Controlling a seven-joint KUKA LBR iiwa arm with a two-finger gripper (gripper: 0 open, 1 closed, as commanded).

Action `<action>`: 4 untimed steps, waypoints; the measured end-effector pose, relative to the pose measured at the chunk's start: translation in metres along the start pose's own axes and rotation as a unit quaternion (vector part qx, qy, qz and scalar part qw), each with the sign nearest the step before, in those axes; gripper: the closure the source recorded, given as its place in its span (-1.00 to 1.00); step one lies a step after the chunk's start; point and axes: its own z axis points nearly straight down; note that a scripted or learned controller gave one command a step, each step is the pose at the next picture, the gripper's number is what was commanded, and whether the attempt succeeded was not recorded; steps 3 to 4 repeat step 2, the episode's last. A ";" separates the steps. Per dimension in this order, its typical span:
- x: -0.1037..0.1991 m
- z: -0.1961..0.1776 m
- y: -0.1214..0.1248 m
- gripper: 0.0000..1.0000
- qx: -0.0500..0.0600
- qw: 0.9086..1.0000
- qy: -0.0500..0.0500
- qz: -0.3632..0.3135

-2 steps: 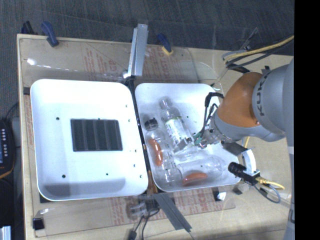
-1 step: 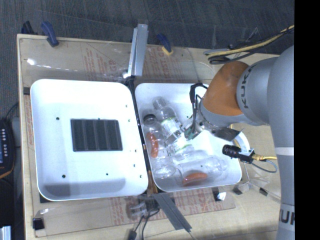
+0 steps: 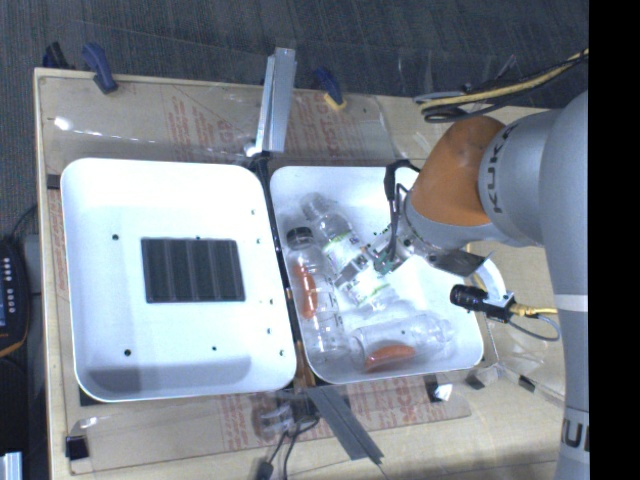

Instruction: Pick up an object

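Desk (image 3: 150,418): pale wood, covered by a clear sheet with red print, seen from above at a slant. Blue clamps (image 3: 100,68) are fixed along its far edge, and a grey metal bar (image 3: 274,98) stands at the far end of the divide between the bins.

Left bin (image 3: 90,268): shallow, white, with rounded corners. A dark ribbed rectangular panel (image 3: 193,269) is set at the middle of its floor.

Right bin (image 3: 290,183): shallow, white, touching the left bin along one side. A loose heap of clear plastic bottles (image 3: 330,230) and clear wrapped items is held in it. An orange-red object (image 3: 308,290) lies near the bin's left wall; a second orange-red object in a clear container (image 3: 392,352) lies at the near wall. A small dark round cap (image 3: 299,235) is seen beside the bottles.

Arm (image 3: 530,178): grey, with an orange band (image 3: 450,183), entered from the right above the right bin.

Tool (image 3: 384,258): lowered into the heap at the middle of the right bin, its tip among the clear items. Whether it is wide, narrow or holding anything cannot be told
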 end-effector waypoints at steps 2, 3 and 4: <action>0.036 -0.102 0.030 1.00 0.002 1.000 0.007 -0.003; 0.036 -0.102 0.030 1.00 0.002 1.000 0.007 -0.003; 0.036 -0.102 0.030 1.00 0.002 1.000 0.007 -0.003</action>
